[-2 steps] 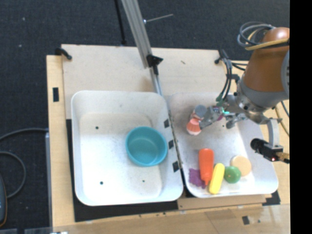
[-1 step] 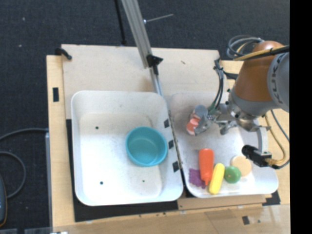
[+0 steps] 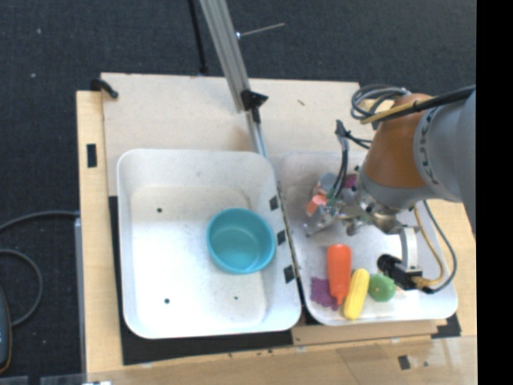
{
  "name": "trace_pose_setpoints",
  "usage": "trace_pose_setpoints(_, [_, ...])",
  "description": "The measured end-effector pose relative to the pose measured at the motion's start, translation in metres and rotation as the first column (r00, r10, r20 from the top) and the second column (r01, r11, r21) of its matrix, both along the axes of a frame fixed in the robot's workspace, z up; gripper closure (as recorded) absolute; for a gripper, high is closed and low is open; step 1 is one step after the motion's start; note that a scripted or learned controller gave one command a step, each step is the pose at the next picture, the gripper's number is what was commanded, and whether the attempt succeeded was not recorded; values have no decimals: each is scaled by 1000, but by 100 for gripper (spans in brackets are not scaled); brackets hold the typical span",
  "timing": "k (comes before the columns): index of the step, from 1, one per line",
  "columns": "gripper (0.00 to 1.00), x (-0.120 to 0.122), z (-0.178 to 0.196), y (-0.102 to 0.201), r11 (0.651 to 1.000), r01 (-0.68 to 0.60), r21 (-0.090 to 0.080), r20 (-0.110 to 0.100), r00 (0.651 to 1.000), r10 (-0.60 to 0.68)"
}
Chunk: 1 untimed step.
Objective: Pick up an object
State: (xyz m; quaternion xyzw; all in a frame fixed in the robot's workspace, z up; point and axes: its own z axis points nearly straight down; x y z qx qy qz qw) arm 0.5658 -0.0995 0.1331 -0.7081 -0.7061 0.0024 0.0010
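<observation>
So we're looking down on a dark carpeted floor (image 3: 96,30) all around, with a pale wooden bench (image 3: 172,107) sitting in the middle of it. A cable (image 3: 20,251) loops across the carpet on the left side. A metal pole (image 3: 227,50) runs at a slant from the top of the view down to the gap between the two bins, with a black clamp partway along it.

On the bench we've got the two white bins side by side. The left bin (image 3: 160,183) has a few dark specks on its floor and one thing in it, a blue bowl (image 3: 240,241), upright, sitting toward the right side of that bin.

The grey arm (image 3: 437,147) with its orange band comes in from the right and hangs over the right bin (image 3: 298,175). The gripper (image 3: 329,207) is low over the middle of that bin, but honestly we can't tell if it's apart or closed, too cluttered with cables and bits right there.

Near the front of the right bin: an orange carrot-shaped thing (image 3: 339,269), a yellow piece (image 3: 356,293) leaning right beside it, a purple thing (image 3: 322,292) touching the carrot's left side, and a green ball (image 3: 381,288) just right of the yellow one.
</observation>
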Motion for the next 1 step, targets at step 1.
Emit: trace_pose_setpoints(1, [0, -1, -34, -2, 1000, 0, -1, 2, 1000, 0])
